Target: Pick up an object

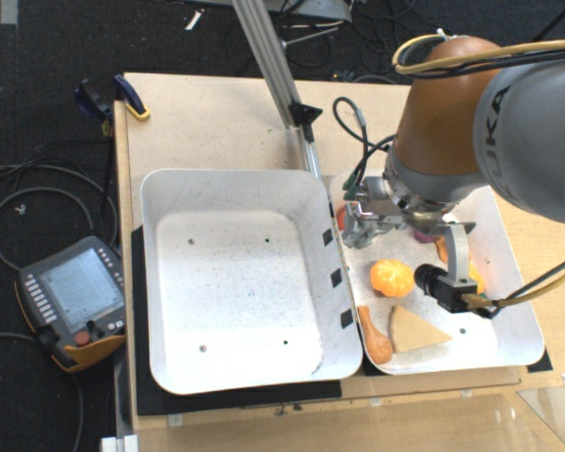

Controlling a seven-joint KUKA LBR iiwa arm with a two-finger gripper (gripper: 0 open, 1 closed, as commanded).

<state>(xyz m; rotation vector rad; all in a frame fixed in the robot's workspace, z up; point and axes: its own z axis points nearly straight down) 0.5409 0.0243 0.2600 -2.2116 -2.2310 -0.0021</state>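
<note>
Your arm (480,121) covers the right bin's (518,342) 12 o'clock half. Gripper (395,222) hangs above it; can't tell its state. Nearest target: orange ball (392,277), 6 o'clock of gripper. Centre over it, descend straight.

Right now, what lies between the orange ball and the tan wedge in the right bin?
In the camera view, nothing: a narrow bare strip of the right bin's white floor separates the orange ball from the tan wedge below it.
</note>
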